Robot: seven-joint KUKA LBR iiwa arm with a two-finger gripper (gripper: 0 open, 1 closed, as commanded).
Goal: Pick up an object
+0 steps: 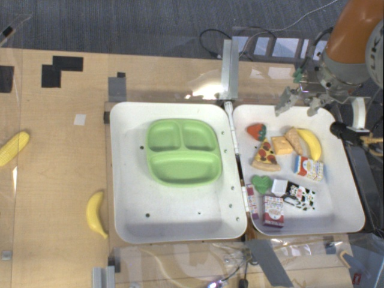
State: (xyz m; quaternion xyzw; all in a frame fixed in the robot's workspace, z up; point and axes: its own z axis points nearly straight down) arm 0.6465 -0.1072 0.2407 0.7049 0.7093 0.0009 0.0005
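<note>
Risk: crowded pile | fingers [298,105]: spread open, nothing held, over right bin [348,188] far edge | targets: banana [310,143], bread roll [294,140], pizza slice [265,155] touching mid-bin | failure: descent may nudge neighbours or pinch two.

The arm [360,29] is cut off by the top and right edges, so only its orange band and wrist appear. The gripper [298,104] sits above the far rim of the right bin [354,212], its fingers too small and blurred to read. A corn cob [12,147] is cropped by the left edge. Labels on the small cartons [273,212] are illegible. The green item [261,183] beside them is partly overlapped and unidentifiable.
</note>
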